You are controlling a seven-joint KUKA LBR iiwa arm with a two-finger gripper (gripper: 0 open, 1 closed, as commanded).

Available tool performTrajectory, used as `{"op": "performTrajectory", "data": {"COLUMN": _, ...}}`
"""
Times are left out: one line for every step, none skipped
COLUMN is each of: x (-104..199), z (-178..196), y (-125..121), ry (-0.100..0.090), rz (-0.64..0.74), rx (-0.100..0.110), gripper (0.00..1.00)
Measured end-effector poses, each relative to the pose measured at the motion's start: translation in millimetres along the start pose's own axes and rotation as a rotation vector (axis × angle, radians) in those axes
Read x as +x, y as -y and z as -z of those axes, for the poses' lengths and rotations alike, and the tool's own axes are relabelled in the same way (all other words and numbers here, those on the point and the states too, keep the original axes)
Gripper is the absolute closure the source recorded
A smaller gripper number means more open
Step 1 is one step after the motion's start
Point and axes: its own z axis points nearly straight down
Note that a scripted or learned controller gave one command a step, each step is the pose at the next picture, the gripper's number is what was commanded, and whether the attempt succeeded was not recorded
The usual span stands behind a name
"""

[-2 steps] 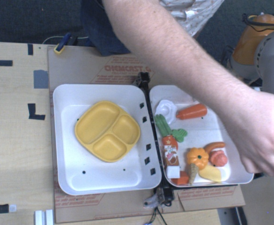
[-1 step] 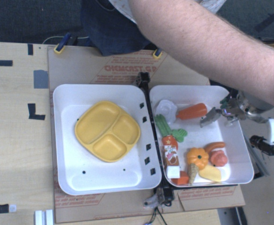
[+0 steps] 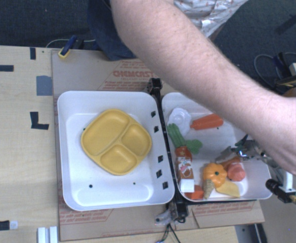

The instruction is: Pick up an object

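Camera view puts a person's bare forearm (image 3: 203, 59) across the right bin (image 3: 254, 194). I judge picking hasn't begun; the pumpkin (image 3: 215, 173) waits lower right, and gripper (image 3: 245, 148) state I cannot tell.

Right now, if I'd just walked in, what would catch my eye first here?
A bare human forearm sweeps diagonally across the top, from upper middle down to the right edge, over the right bin. Next comes the yellow divided plate, lying alone in the left bin. The right bin is crowded with toy food: an orange carrot, a small pumpkin and a sauce bottle.
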Motion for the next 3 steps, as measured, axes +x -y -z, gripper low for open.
{"op": "performTrajectory", "data": {"x": -4, "z": 12, "y": -2, "ry": 0.01, "rz": -0.002, "rx": -0.005, "gripper": 1.0}}
{"op": "performTrajectory", "data": {"x": 67, "z": 87, "y": -2, "ry": -0.015, "rz": 0.008, "rx": 0.023, "gripper": 1.0}}
{"op": "performTrajectory", "data": {"x": 63, "z": 85, "y": -1, "ry": -0.013, "rz": 0.002, "rx": 0.024, "gripper": 0.0}}
